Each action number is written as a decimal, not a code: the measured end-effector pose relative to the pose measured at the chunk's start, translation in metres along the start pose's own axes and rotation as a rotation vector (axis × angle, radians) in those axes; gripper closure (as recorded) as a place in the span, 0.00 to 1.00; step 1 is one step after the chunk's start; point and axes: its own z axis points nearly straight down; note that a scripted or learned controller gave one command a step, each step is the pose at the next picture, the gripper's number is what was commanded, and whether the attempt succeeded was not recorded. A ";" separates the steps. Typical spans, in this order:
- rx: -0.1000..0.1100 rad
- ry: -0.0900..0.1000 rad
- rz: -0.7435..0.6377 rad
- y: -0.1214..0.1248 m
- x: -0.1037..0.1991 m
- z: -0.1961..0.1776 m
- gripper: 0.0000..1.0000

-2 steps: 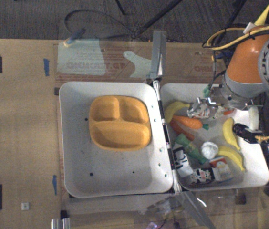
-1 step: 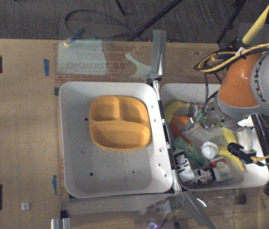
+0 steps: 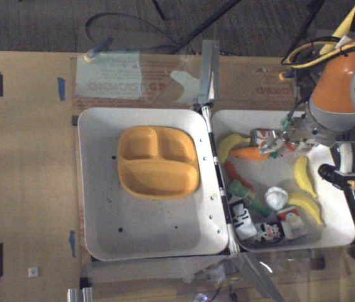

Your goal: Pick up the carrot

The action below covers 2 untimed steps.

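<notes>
I see the tool (image 3: pixel 272 145) low in the right bin (image 3: pixel 347 231), at the thick end of the carrot (image 3: pixel 248 153) beside a banana (image 3: pixel 229 145); cannot tell its state, presumably positioned for a grasp.

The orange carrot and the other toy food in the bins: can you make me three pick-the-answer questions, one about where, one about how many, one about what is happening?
1. Where is the orange divided plastic plate?
A. left white bin
B. right white bin
C. on the brown bench

2. How many yellow toy bananas lie in the right white bin?
A. one
B. three
C. five

3. What is the orange toy carrot doing?
A. lying on the plate
B. lying in the right bin by the claw
C. lying on the carpet

Answers:
1 A, the plate sits in the left white bin.
2 B, three yellow curved shapes show there.
3 B, it lies right beside the robot's claw.
</notes>
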 end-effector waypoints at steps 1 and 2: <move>0.004 0.002 -0.078 -0.016 0.010 0.015 0.00; -0.002 0.000 -0.331 0.006 0.022 0.036 0.00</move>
